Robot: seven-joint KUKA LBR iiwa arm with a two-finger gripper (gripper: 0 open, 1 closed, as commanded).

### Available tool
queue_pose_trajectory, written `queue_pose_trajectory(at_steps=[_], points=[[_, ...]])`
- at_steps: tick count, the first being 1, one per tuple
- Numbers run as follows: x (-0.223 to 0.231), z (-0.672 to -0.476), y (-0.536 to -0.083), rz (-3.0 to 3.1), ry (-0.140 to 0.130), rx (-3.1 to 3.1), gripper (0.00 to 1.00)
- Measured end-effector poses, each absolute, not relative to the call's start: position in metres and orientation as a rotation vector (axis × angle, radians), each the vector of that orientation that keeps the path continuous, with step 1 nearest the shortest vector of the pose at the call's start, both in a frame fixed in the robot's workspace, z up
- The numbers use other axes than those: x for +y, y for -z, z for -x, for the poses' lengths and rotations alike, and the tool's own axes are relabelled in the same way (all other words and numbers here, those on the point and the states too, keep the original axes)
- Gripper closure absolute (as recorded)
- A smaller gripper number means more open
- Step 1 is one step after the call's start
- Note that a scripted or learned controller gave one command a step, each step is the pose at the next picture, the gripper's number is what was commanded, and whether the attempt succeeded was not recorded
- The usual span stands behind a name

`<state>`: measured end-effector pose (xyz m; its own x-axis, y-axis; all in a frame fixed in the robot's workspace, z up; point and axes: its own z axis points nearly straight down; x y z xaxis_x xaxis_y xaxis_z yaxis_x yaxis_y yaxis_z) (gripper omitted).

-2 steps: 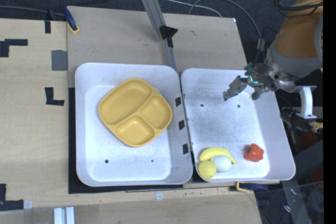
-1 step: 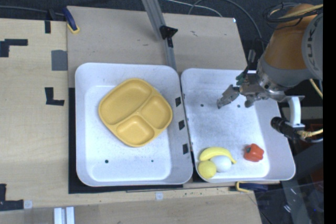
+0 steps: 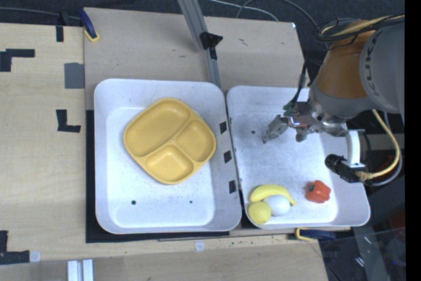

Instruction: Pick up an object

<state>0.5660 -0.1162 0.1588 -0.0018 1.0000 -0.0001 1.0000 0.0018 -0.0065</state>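
Here, at the far left of the frame, bare bench (image 3: 39, 141) carries a few dark tape marks. Next comes the left bin (image 3: 108, 207), a shallow white tub in the lower middle of the picture. A yellow tray (image 3: 170, 140) with three compartments lies in its upper half, turned at an angle, well clear of the bin's lower wall. Above the bins a grey pole (image 3: 187, 0) slants down from the top centre and ends at a black clamp just above the seam where the two bins meet.

The right bin (image 3: 253, 105) touches the left one along that seam. In its lower part, close to the near wall, sit four small things. A banana (image 3: 271, 192) curves over a white ball (image 3: 280, 206), touching it, and a yellow ball (image 3: 259, 212) rests just left of the white one, against both. A red pepper (image 3: 318, 191) lies apart from this cluster, further right, near the bin's lower right corner.

The gripper (image 3: 283, 128) hangs over the upper middle of the right bin, pointing toward the left of the frame, its fingers spread with nothing between them. It is well apart from the fruit below. The arm (image 3: 358, 72), grey with an orange band, comes in from the right edge, and cables loop beside it.
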Motion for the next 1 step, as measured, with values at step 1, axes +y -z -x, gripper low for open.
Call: queue_pose_trajectory(at_steps=[1], points=[[-0.1198,-0.5683,-0.1132,2.216,-0.008,-2.219,0.0]])
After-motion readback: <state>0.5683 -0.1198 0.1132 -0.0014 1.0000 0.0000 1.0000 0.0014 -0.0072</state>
